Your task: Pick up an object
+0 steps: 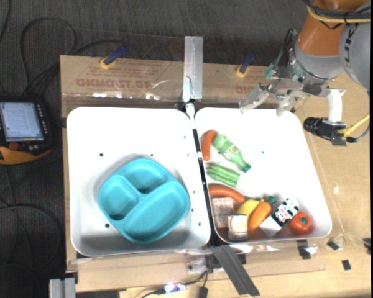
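From my screen the claw (270,101) hangs over the far rim of the right bin (311,160), its fingers spread wide with nothing between them. The nearest pickable things lie below and left of it — a green bottle (231,152), an orange sausage (207,143) touching the bottle's far end, and a green ridged piece (223,174) just nearer. Farther below the claw, toys crowd the bin's near edge — a carrot (260,215) and a tomato (300,222) among them. Well left of it, the left bin (87,135) holds a blue divided plate (144,198).
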`<state>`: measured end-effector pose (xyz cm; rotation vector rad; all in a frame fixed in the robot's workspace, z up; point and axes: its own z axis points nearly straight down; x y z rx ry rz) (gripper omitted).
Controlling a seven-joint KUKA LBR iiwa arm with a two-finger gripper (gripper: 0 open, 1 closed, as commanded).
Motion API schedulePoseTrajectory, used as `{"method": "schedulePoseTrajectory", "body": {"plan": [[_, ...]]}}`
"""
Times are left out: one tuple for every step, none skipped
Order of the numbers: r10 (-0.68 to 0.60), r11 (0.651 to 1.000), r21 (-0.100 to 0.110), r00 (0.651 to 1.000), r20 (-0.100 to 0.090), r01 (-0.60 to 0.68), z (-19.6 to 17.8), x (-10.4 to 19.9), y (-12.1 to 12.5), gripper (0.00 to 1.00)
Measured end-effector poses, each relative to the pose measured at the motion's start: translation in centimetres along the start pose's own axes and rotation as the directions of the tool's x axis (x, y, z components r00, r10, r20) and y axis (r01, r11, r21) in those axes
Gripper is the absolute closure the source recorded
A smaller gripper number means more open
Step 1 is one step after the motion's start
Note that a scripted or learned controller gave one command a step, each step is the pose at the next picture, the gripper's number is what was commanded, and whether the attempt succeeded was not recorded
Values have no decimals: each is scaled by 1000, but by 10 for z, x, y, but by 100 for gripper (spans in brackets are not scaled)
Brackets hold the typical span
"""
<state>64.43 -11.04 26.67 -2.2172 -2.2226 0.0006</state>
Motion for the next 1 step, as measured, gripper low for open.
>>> {"method": "schedulePoseTrajectory", "body": {"plan": [[33,999,-2,999,1,-33,173,11,-8,0]]}}
